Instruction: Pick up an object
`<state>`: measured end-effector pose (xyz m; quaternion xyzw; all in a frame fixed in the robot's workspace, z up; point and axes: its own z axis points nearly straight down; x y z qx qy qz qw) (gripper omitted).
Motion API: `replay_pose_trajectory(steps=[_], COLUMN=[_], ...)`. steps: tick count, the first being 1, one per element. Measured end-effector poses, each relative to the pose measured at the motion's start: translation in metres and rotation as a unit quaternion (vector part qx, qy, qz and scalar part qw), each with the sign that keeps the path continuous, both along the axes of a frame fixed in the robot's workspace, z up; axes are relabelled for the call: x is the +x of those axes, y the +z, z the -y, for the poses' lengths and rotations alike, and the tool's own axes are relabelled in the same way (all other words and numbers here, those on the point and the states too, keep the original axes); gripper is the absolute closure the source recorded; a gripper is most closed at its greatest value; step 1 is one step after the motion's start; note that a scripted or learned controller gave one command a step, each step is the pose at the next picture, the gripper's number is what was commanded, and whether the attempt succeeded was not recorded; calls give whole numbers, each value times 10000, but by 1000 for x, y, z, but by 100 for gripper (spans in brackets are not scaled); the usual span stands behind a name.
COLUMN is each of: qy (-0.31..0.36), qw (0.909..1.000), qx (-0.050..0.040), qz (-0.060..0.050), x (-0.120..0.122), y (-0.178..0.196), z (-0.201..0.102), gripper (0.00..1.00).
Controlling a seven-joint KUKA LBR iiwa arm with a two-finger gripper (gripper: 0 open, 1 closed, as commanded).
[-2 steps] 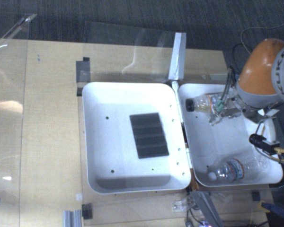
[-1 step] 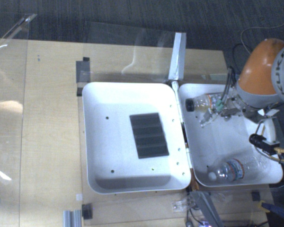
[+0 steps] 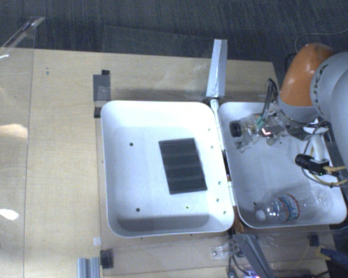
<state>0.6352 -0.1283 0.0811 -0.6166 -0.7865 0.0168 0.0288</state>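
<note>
**Arm over right bin, bottle lying at near wall**

Overhead slanted view of bench w/ two shallow white bins set side by side. Left bin holds a dark ribbed rectangular pad, lying flat near the bin's centre, slightly turned relative to the walls. Right bin holds a clear plastic bottle, on its side along the near wall, white cap pointing toward the left bin, blue label around its middle. KUKA arm enters from the right; orange band visible above the wrist. Gripper sits over the far part of the right bin, close to the divider btwn bins, well apart from the bottle. Gripper opening: cannot be judged, as the end of the tool is small and cluttered w/ cables. Nothing is seen in its grasp. A grey upright post stands behind the junction of the two bins.
</note>
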Motion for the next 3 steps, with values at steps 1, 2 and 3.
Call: replay_pose_trajectory(steps=[1,2,3], qy=[154,178,412], qw=[9998,9997,9990], qx=[-101,-62,-54], qz=[-107,-155,-167], x=[6,9,8], y=[1,0,-1], z=[-7,-4,-3], gripper=[0,0,0])
